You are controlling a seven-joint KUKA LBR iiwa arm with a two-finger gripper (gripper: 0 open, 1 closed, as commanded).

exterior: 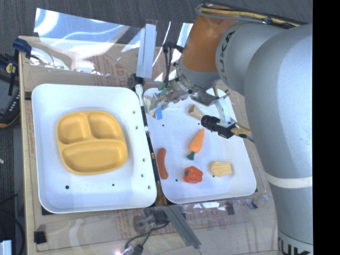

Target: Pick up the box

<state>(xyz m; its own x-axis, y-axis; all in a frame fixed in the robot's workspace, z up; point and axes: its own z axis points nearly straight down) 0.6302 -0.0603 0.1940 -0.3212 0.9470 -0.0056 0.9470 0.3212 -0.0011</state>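
While the gripper (159,102) hangs at the right bin's (241,182) far-left corner, jaws' width untellable, it should straddle the small blue box (159,113) squarely before closing.

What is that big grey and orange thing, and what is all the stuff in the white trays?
The big grey thing with the orange band is a robot arm. It reaches in from the right side of the picture. The one camera sits above the bench and looks down at a slant.

On the bench are two shallow white bins side by side. The left bin holds a yellow plate with sections for food. The right bin holds toy food: a carrot, a red sausage, a red pepper and a pale piece that looks like corn. A small tan block lies near the top.

The arm's end effector hangs low over the far left corner of the right bin, beside something small and blue. I cannot tell whether it holds anything.
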